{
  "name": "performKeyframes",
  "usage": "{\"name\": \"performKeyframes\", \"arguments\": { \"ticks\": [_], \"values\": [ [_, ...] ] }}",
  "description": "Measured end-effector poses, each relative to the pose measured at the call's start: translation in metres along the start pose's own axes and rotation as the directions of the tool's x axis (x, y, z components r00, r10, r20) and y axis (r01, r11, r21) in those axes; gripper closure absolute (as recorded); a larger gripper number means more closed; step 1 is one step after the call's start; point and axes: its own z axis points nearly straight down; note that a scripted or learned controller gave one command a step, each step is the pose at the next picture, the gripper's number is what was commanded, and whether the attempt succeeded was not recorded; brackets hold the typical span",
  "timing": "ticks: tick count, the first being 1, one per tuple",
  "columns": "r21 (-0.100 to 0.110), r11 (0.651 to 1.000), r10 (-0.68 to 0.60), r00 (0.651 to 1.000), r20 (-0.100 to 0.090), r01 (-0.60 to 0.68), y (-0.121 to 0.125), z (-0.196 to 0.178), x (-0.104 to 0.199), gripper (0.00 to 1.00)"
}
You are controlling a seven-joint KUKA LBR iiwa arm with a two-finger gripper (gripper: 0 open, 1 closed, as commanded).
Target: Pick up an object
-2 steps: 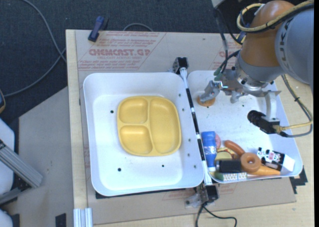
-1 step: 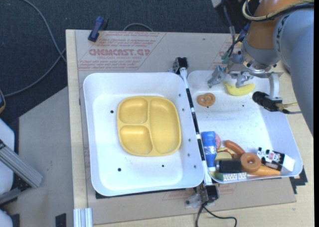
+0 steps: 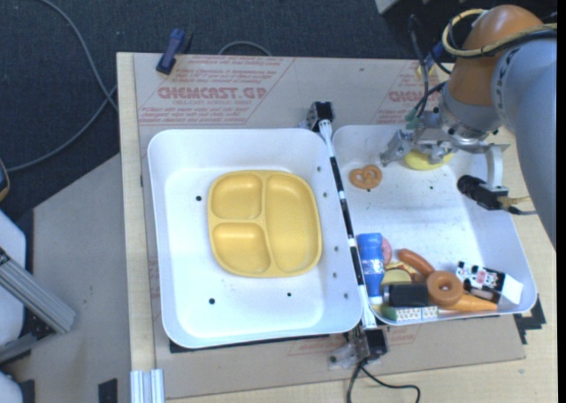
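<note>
Gripper (image 3: 409, 147) state I cannot tell as it sits low against the yellow object (image 3: 426, 159) at the right bin's (image 3: 495, 233) far edge, where I fear the wall blocks a clean pinch.

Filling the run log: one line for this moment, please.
hand low in right white bin | beside round yellow object | grasp unconfirmed | yellow divided plate in left bin
</note>
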Motion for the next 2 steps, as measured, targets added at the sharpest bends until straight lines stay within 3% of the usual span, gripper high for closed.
{"name": "performKeyframes", "arguments": {
  "ticks": [1, 2],
  "values": [
    [-0.006, 1.000, -0.001, 1.000, 0.008, 0.001, 0.001, -0.012, -0.002, 1.00],
    [0.011, 1.000, 0.003, 1.000, -0.002, -0.003, -0.077, 0.007, -0.047, 1.00]
  ]
}}
